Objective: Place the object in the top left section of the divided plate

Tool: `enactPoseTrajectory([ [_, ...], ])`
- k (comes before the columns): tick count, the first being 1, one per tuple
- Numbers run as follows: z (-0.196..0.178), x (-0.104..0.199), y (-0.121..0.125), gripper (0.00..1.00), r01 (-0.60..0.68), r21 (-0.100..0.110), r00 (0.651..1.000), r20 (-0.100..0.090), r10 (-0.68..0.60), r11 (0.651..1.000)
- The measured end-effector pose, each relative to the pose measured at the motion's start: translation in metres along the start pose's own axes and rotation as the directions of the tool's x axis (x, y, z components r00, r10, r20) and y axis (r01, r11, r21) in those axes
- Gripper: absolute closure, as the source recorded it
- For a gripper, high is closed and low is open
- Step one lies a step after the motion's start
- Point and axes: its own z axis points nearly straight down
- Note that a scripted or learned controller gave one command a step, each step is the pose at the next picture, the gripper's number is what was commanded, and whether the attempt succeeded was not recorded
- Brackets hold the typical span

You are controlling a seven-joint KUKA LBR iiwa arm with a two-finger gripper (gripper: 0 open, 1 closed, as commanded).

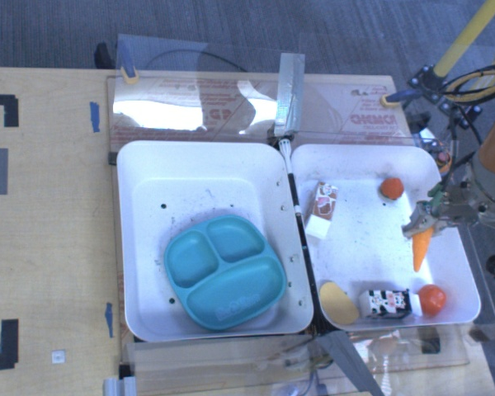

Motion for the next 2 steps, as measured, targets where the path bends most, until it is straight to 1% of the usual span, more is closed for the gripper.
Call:
enactPoseTrajectory([
  [1, 0.09, 0.053, 0.097, 1.0, 0.085, 0.001, 0.996, 0.0, -0.085, 0.996],
  [2, 0.03, 0.182, 0.113, 1.0, 0.12, -0.004, 0.993, -0.002, -0.12, 0.993],
])
